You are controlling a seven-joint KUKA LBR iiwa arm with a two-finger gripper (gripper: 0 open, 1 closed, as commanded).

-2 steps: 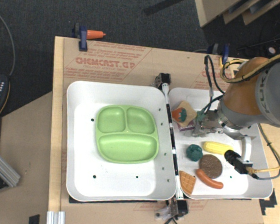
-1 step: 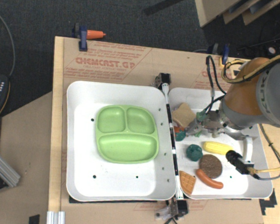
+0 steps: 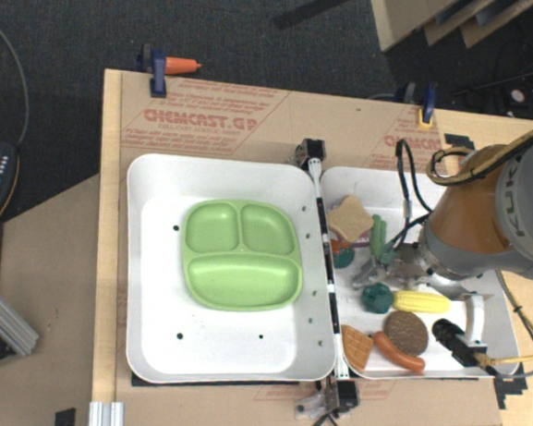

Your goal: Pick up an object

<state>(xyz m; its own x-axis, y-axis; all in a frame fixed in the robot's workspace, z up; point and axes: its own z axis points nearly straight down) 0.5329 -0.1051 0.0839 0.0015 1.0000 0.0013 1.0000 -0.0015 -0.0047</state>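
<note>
we cannot tell how the claw (image 3: 384, 264) stands, low among the toy food in the right bin (image 3: 506, 342), so we should settle squarely over one piece, perhaps the corn (image 3: 423, 304).

the arm (image 3: 525, 221) is showing a rounded grey shell at the frame's right side, with part of a dark printed letter visible on it. below that, a broad orange band (image 3: 471, 211) is wrapping the segment above the wrist, smooth and slightly glossy. black cables (image 3: 406, 187) are looping along the orange section, and a yellowish cable (image 3: 447, 158) is curling near its top. the end effector (image 3: 394, 258) is appearing as a small cluster of grey metal parts with a greenish piece, too small to make out further.
</note>
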